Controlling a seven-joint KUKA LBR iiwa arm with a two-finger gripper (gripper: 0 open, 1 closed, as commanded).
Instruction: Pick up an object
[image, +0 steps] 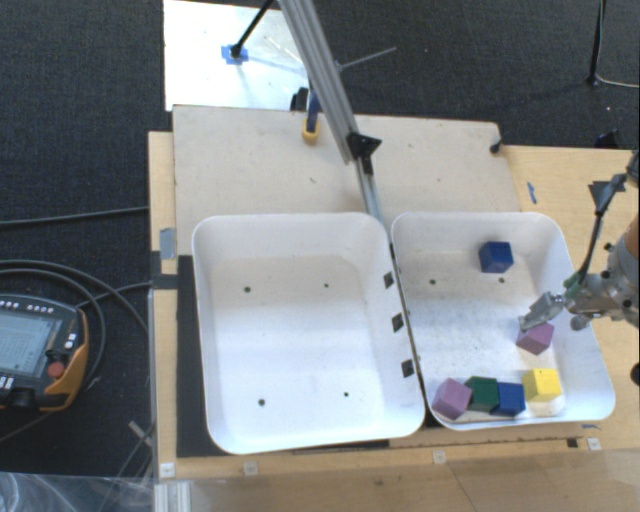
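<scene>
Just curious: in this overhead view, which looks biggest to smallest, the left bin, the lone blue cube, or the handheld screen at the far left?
1. left bin
2. handheld screen, partly cut off by the edge
3. lone blue cube

Both white bins, the left one (300, 330) and the right one (480, 320), look like smooth moulded plastic with a soft sheen, the right one's floor finely speckled. The counter (160, 300) shows pale raw wood at its edges, and a matt, lightly scuffed off-white board (260, 160) lies on it. The blue cube (495, 256), the two purple cubes (535, 338) (451, 397), the green cube (482, 391) and the yellow cube (543, 383) have dull, matt faces. A slanting pole (325, 80) looks like brushed grey metal. The gripper (548, 308) is bare greyish metal. The floor (80, 100) is dark, rough-textured carpet. The handheld pendant (35, 350) has a grey and orange plastic shell.
</scene>
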